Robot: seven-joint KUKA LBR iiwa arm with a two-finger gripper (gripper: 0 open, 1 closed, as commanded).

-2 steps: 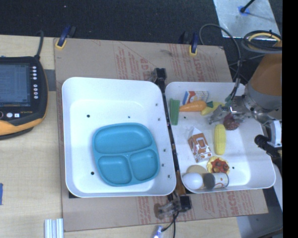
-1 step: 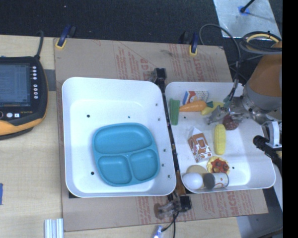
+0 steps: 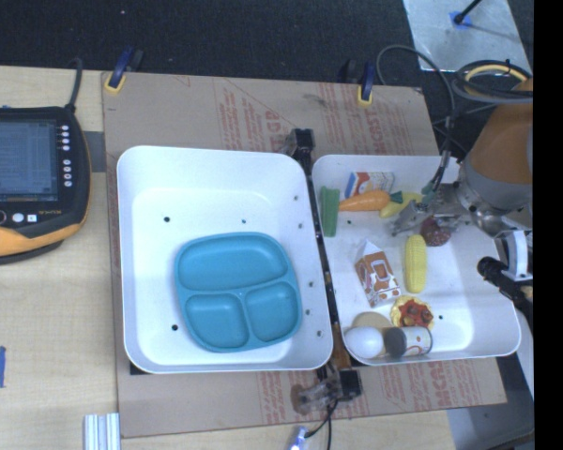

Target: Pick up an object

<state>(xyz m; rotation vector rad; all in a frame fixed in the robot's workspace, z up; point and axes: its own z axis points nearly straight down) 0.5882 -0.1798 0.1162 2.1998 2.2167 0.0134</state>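
Glossy white plastic bins (image 3: 141,251), seemingly matt blue plastic tray (image 3: 236,289), brown cardboard underlay (image 3: 263,111).

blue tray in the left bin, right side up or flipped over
Right side up: the blue tray lies flat in the left bin with its three compartments facing up.

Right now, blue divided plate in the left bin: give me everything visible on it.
The blue divided plate looks like matte light-blue plastic, a rounded rectangle with a raised rim. It has three compartments: one wide across the far side and two smaller ones side by side on the near side. It lies flat, slightly rotated, on the floor of the left bin, toward its near-right part. It appears to touch only the bin floor.
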